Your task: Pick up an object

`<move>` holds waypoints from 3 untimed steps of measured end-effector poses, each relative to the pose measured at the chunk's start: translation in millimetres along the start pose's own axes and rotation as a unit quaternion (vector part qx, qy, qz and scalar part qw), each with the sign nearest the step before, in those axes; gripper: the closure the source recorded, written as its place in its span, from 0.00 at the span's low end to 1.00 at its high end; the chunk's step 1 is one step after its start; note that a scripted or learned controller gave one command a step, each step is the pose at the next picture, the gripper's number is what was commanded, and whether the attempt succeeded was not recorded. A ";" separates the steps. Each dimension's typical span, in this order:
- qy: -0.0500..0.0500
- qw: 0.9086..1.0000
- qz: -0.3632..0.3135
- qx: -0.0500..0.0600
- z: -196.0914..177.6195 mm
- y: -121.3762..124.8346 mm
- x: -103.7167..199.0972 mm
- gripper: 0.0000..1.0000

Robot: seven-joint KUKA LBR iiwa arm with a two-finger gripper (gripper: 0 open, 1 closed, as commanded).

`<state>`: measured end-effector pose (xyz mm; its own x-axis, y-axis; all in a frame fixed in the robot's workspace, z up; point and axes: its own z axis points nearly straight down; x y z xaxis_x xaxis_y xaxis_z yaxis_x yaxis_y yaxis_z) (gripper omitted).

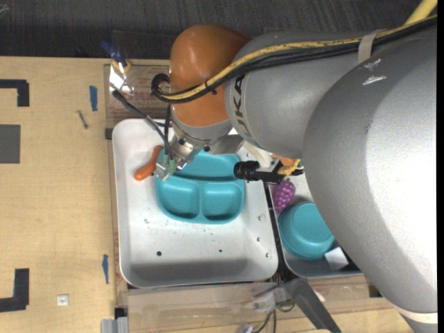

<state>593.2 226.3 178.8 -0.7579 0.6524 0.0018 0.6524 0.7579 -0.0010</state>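
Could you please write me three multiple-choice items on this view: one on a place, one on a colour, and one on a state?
1. Where does the teal divided tray lie?
A. in the left bin
B. in the right bin
C. on the wooden bench

2. What colour is the bowl in the right bin?
A. red
B. teal
C. yellow

3. How does the carrot lie?
A. inside the bowl
B. on the floor of the left bin, by the tray's left edge
C. on top of the purple grapes

Key: 1 A, the tray rests on the left bin's white floor. 2 B, the bowl beside the grapes is teal. 3 B, the orange carrot rests on the bin floor next to the tool.
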 end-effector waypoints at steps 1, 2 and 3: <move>-0.005 0.999 -0.046 -0.005 -81.6 24.9 -60.6 1.00; -0.001 0.998 0.060 0.000 -43.0 24.5 -29.1 1.00; -0.004 1.000 0.011 -0.004 -63.1 31.8 -65.9 1.00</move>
<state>664.1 207.4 241.7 -0.7429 0.6694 -0.0054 0.6694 0.7429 0.0061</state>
